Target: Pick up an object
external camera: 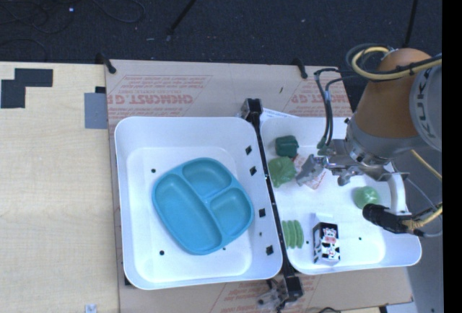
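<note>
In right bin [404,257], upright cow-print box [327,243]

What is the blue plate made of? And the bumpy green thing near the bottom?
The blue plate looks like plastic: one even colour, smooth, with moulded compartments and rounded edges. It seems matte to slightly glossy. The bumpy green thing has soft-looking ridges and a dull finish, so perhaps rubber or foam, though it is too small to be sure.
</note>
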`<state>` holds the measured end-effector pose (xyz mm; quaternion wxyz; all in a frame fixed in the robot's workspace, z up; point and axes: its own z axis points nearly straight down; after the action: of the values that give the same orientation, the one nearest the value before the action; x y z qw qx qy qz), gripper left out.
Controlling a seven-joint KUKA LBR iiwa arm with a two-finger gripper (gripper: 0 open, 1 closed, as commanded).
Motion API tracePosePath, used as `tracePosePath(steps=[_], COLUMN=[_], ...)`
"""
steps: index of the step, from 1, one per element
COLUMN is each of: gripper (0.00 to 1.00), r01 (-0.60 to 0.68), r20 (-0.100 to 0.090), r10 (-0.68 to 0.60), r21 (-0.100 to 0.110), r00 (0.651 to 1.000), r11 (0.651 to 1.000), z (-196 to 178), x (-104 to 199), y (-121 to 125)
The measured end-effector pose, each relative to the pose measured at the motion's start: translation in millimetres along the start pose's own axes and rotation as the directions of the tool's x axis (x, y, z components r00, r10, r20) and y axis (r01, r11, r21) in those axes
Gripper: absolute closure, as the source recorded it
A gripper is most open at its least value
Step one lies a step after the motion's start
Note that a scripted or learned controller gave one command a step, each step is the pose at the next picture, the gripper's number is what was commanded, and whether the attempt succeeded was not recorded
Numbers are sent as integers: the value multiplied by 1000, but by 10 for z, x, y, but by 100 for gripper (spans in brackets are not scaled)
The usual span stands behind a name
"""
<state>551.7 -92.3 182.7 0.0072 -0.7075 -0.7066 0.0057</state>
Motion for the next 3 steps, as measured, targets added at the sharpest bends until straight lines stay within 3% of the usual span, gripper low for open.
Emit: tracePosePath(steps=[1, 3], gripper=[0, 0], r01=[2, 1], r20=[1, 1], r10=[-2, -1], r21=[-14, -10], r00=[1000, 1000], r11=[1000, 1000], z=[-78, 970], x=[-2, -26], y=[28, 123])
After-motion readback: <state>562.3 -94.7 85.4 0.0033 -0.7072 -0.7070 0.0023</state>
